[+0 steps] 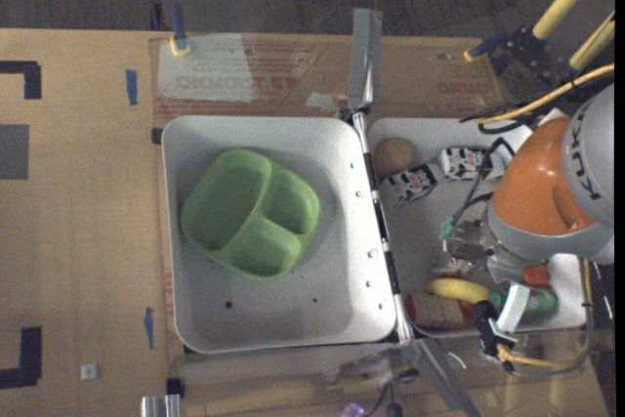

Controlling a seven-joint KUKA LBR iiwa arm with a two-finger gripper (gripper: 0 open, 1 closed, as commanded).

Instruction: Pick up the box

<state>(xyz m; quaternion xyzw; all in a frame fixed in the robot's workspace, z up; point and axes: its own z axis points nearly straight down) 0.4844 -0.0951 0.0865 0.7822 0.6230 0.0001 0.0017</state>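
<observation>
A flat red-brown box (pixel 437 310) lies at the front left corner of the right bin (pixel 422 134), beside a yellow banana (pixel 461 290). Two small black-and-white cartons (pixel 412 183) (pixel 464 159) lie toward the back of that bin. My gripper (pixel 459 247) hangs over the middle of the right bin, under the grey wrist and orange band (pixel 539 190). It is above and slightly behind the banana and the red-brown box, and in front of the cartons. The arm hides the right part of this bin.
A brown round object (pixel 395 154) sits at the right bin's back left corner. A green item (pixel 539 304) lies at its front right. The left bin (pixel 195 137) holds a green divided plate (pixel 252 212). A metal divider (pixel 363 63) rises between the bins.
</observation>
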